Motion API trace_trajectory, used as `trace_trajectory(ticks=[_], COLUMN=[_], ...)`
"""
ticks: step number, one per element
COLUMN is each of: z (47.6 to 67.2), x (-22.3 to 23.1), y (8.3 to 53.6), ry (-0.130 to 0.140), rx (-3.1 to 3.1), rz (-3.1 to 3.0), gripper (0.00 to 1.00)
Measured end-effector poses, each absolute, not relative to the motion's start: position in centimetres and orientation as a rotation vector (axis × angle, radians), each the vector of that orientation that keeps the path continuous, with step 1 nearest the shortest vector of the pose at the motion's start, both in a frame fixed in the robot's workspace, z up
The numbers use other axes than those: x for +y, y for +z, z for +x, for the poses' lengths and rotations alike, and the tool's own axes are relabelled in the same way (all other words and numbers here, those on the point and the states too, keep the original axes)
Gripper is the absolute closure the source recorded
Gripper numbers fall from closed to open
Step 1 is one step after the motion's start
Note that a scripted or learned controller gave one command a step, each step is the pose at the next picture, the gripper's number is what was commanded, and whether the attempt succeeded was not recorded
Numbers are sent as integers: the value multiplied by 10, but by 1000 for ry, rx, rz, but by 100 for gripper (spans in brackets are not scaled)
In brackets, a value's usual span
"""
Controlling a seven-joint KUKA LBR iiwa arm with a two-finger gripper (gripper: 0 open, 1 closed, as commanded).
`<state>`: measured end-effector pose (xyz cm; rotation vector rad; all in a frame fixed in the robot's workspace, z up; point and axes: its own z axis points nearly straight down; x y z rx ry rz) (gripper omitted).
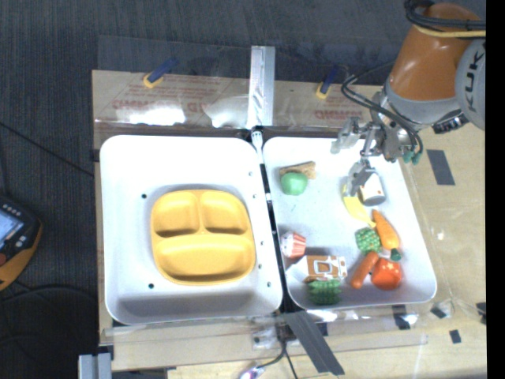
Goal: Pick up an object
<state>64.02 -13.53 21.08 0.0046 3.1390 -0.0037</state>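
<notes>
Over the upper right of the right-hand shallow white bin (422,251), I have the end effector (364,181) hanging low, its fingers pointing down toward a small yellow banana-like piece (356,207); whether those fingers are apart or together I cannot tell from this slant. I judge the arm is lowered there because the yellow piece sits a little clear of its neighbours, which would make it the easiest candidate to grasp. It lies just below the end effector, near it or possibly touching, but not visibly between the fingers, so I would not call it held. Further toward the near edge, a green block-shaped piece (366,238), an orange carrot-shaped toy (385,232) and a red tomato-like toy (386,274) crowd together, close enough that a grasp there risks nudging several at once. A round green ball-like toy (293,183) sits well apart to the left of the end effector. Beyond the divider, the left white bin (118,180) holds a yellow compartment tray (203,235).
</notes>
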Motion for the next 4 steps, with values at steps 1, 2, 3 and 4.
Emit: trace_trajectory(ticks=[1,2,3,4], z=[629,630,630,622], x=[-207,-206,-206,-207], y=[90,101,101,90], ry=[-7,-15,-15,-3], rx=[3127,3123,3123,3130], rz=[-118,-120,-120,-48], gripper=[0,100,0,0])
